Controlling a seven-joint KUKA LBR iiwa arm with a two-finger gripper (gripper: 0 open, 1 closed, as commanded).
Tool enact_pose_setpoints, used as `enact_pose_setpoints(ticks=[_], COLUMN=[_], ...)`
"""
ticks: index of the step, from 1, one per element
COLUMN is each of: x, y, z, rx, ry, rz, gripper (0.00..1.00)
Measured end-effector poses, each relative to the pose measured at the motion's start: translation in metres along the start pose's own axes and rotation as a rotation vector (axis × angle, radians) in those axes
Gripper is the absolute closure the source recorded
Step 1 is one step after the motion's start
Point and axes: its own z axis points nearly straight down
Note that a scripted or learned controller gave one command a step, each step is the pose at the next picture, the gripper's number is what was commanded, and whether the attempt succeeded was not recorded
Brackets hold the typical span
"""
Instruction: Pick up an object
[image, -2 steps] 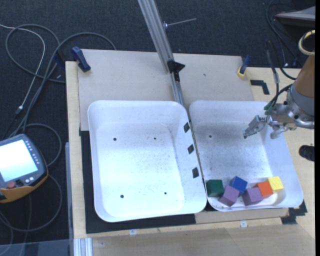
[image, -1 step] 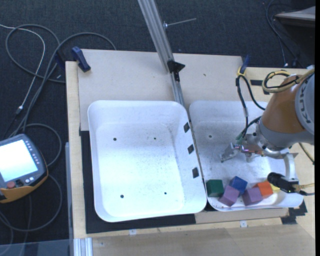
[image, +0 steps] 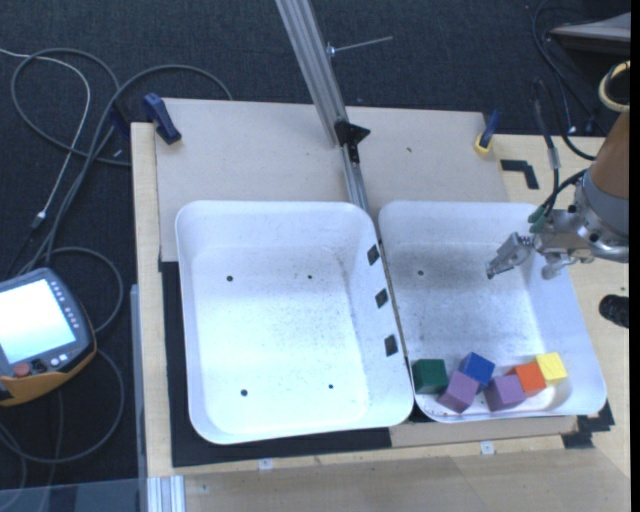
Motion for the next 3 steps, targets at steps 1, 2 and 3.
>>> enact_pose_setpoints(ticks=[1, 2, 3], x=[-0.021, 0.005, -0.010], y=[-0.019, -0.013, 0.041], z=[0.032, 0.139, 0.015], rx=[0.015, 0.020, -0.001], ry=[0.004, 0.008, 0.000], rz=[0.004, 0.000, -0.001], gripper=[0.00, 0.00, 0.00])
